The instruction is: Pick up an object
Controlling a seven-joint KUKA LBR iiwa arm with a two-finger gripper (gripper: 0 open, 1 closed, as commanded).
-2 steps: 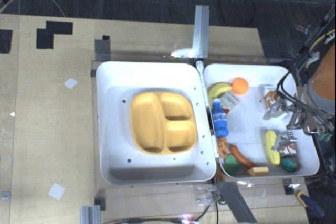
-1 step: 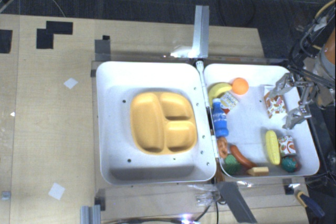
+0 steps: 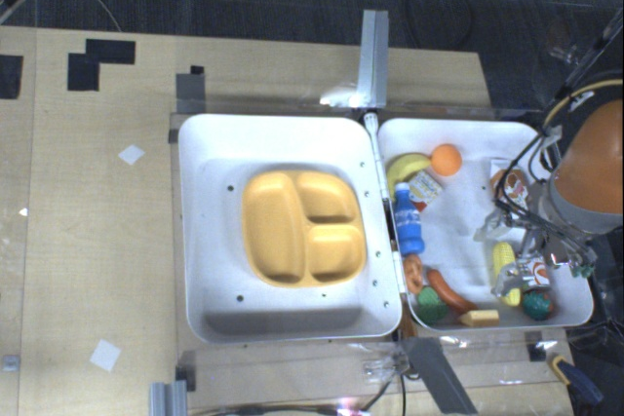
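The right bin holds several small things. A yellow corn cob lies near its right side, and a dark green ball sits in the front right corner. My gripper hangs low over the bin's right side, right beside the corn cob and just behind the green ball. The arm's orange band and cables cover what lies under the wrist. I see nothing clearly held.
Also in the right bin: a banana, an orange ball, a blue bottle, a red sausage, a green piece and a yellow block. A yellow divided plate lies in the left bin.
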